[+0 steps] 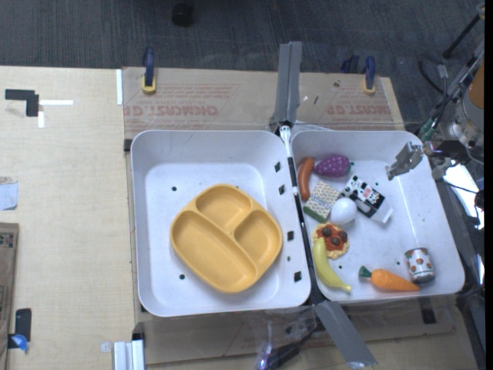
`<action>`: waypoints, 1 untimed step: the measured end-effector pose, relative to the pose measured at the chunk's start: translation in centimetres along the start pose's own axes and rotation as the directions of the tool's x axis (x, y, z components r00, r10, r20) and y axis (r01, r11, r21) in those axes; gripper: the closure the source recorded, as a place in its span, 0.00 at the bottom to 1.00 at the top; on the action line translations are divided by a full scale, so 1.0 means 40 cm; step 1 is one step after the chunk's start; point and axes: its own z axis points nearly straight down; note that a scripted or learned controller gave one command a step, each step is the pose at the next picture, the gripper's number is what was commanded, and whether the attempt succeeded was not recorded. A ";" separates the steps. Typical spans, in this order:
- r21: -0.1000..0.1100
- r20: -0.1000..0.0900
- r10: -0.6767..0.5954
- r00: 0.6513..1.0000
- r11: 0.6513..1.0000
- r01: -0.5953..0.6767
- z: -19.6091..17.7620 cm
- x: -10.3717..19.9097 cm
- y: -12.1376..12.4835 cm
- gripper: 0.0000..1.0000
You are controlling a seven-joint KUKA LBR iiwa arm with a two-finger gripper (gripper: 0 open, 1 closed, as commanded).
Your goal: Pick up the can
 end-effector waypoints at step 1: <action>0.000 -0.001 0.046 0.999 0.999 -0.046 0.326 -0.064 -0.190 0.00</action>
